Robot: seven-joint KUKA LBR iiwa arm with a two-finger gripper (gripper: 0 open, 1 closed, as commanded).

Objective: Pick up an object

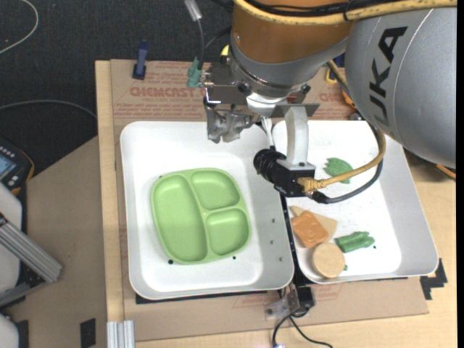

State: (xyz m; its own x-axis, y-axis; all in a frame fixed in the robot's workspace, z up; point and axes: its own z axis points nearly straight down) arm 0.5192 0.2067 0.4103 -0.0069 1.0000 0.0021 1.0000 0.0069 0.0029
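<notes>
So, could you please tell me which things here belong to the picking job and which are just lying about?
Job: grey two-finger gripper; green divided plastic plate; orange toy; round tan disc; two green toys.
Lying about: blue clip; cardboard sheet.

A: Which items are obscured?
B: The arm (pixel 341 27) is cut off by the top and right edges. It covers the far part of the right bin (pixel 413 216).
A: Gripper state?
B: The gripper (pixel 228 125) sits under the wrist; finger position cannot be determined.
A: Anything else?
B: The green leaf-shaped piece (pixel 338 169) is partly crossed by a cable (pixel 355 172). The small dark specks in both bins are too small to identify.
</notes>
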